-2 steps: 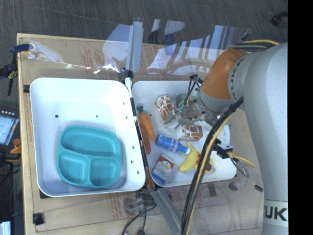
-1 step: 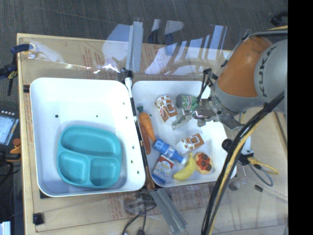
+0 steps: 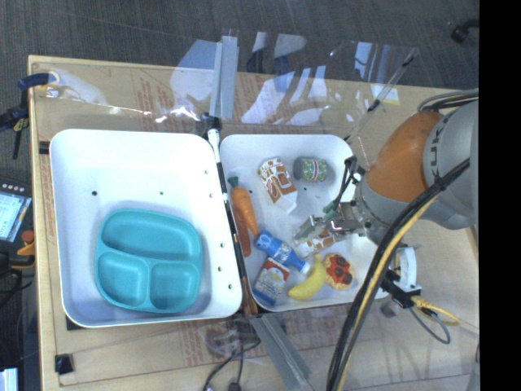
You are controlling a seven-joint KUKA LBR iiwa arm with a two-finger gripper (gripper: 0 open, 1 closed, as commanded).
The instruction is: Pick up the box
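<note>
In the right bin (image 3: 244,149), the gripper (image 3: 326,230) sits low over the clutter, just right of the bin's middle; the grey arm (image 3: 407,169) with its orange band reaches in over the bin's right wall, so the tool comes at the pile from that side rather than from straight above. Whether the tool is spread or closed I cannot tell — it merges with a small printed packet (image 3: 313,236) lying right under it, and nothing can be said to be held.

Which item counts as the box is a judgement; the likeliest is the blue carton (image 3: 277,251) near the bin's lower middle, left of and slightly below the gripper, close to it but apart. Its long axis runs on a slant, from upper left down to lower right, toward the banana (image 3: 308,286); a second carton (image 3: 271,282) lies just below it, against the bin's front wall. A brown-and-white printed box (image 3: 275,177) lies in the upper part of the bin, well above the gripper, its long axis roughly up and down with a slight tilt.

The things lie jumbled, as if tipped in: a carrot (image 3: 242,208) lies along the bin's left wall; a green can (image 3: 311,169) is near the back; a red toy (image 3: 338,270) touches the banana. The left bin (image 3: 73,149) holds a teal divided tray (image 3: 149,259).
</note>
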